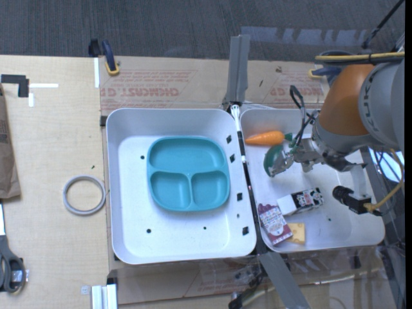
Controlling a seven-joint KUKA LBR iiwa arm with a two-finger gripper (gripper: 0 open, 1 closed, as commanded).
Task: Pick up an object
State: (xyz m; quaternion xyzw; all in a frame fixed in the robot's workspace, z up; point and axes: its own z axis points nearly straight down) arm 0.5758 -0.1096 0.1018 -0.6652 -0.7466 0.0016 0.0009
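Judging by where the tool sits, I take the green rounded object [273, 158] in the right bin [360, 234] as the target. It lies just below the carrot [264, 138], near the bin's left wall. The gripper [284, 164] is right against the green object, but its tip blurs into it, so I cannot tell how wide it is set or whether it holds anything. I read this as the grasp step, with the lift not yet shown. Next I want a straight lift, slow enough to see whether the object rises with it. Further down the bin lie a black-and-white box [303, 200], a red packet [271, 223] and a yellow piece [297, 232]. The left bin [125, 237] holds a teal divided plate [189, 172].
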